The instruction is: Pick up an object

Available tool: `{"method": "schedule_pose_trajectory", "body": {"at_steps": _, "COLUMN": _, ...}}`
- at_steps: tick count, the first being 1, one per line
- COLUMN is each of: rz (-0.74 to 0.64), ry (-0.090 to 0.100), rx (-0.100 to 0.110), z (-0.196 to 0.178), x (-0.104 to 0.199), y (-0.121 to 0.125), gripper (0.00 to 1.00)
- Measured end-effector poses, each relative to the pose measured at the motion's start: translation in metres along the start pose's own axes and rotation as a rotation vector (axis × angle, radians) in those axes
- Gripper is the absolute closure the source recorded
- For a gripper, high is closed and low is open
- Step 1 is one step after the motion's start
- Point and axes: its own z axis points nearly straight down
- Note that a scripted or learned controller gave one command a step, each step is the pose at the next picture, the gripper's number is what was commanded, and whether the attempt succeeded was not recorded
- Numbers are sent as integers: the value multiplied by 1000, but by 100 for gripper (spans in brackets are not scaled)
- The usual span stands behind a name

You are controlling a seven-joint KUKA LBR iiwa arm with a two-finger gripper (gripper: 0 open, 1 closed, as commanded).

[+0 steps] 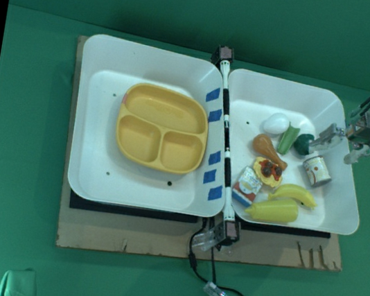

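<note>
A green cloth (28, 117) covers the bench, with a cardboard sheet (120, 242) under two white bins. The left bin (108, 61) holds a yellow divided tray (162, 128). The right bin (345, 114) holds a yellow squash (274, 210), banana (296, 193), drumstick (269, 149), white egg (276, 123), green vegetable (288, 138), a small can (317, 171) and a carton (248, 184); their labels are too small to read. The gripper (344, 144) hangs over the right bin's far edge, fingers apart, holding nothing, just above the can.
</note>
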Motion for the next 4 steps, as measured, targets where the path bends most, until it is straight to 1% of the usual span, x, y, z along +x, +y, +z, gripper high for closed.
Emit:
{"method": "schedule_pose_trajectory", "body": {"at_steps": 1, "rz": -1, "ry": -1, "rx": 3, "z": 115, "x": -3, "y": 52, "gripper": 0}}
{"method": "schedule_pose_trajectory", "body": {"at_steps": 2, "rz": -4, "ry": -3, "rx": -9, "z": 151, "x": -26, "y": 118, "gripper": 0}}
{"method": "schedule_pose_trajectory", "body": {"at_steps": 3, "rz": 2, "ry": -11, "rx": -27, "z": 133, "x": -30, "y": 121, "gripper": 100}}
{"method": "schedule_pose_trajectory", "body": {"at_steps": 4, "rz": -3, "ry": -2, "rx": -6, "z": 2, "x": 27, "y": 106, "gripper": 100}}
